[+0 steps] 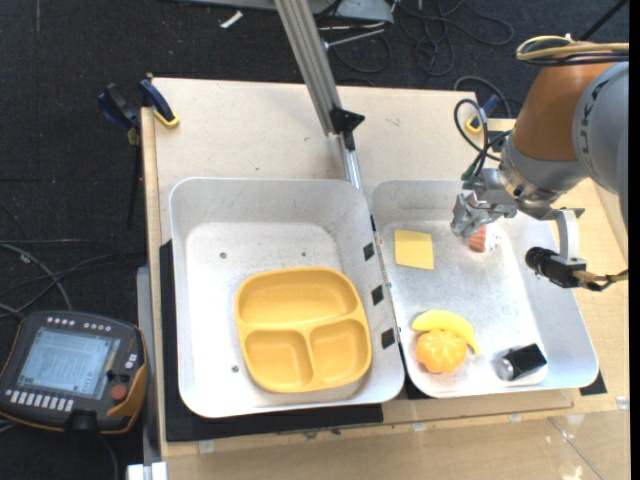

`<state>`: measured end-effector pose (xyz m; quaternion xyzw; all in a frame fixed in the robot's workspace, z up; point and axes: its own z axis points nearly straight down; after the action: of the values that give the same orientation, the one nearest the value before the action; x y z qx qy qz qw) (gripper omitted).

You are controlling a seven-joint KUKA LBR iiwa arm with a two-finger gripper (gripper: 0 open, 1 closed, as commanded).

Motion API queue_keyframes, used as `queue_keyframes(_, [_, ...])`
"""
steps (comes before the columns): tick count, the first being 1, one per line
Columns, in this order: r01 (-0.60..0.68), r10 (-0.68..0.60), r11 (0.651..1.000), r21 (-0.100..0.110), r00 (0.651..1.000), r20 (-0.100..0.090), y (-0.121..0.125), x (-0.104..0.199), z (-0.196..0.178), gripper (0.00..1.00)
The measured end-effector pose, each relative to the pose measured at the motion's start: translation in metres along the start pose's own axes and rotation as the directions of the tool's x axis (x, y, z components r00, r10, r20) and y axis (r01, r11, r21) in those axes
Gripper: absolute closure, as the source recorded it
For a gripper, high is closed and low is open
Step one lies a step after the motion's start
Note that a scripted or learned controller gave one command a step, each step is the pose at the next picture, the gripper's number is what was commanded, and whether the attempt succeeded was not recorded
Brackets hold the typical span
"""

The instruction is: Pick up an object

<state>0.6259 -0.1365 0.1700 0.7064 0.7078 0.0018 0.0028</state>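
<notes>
We see the gripper [472,220] low over the far part of the right bin [560,318], with a small red-and-white object [483,239] just beside its tips, on the side nearer the camera and a touch toward the arm. The two look close enough to be touching, but the gripper's body hides the contact, so we cannot tell whether the piece sits between the fingers or merely next to them, nor whether the fingers are apart or together. That is the relation we think the coming move turns on: if the piece is already bracketed, a close and a lift would do; if it lies off to one side, the grip would likely miss and nudge it along the floor. It is too small and too covered for us to give it a long axis. With one arm, nearness is no question; this piece is by far the closest thing to it. Counting the right bin, we find five things: the red-and-white piece, one flat yellow square [414,249] to the left of the gripper, one banana [444,324] resting against one orange [440,353] near the front, and one black cylinder [521,361] by the front right corner, well apart from the gripper. The left bin [200,218] holds one yellow three-part tray [300,330].
</notes>
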Motion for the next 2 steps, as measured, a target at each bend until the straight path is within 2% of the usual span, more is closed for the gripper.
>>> queue_keyframes(1, [0.001,-0.001,1.000,-0.002,1.000,0.001,0.006,0.000,-0.064,1.00])
queue_keyframes(2, [0.001,-0.001,1.000,0.001,1.000,0.000,0.007,0.000,-0.096,1.00])
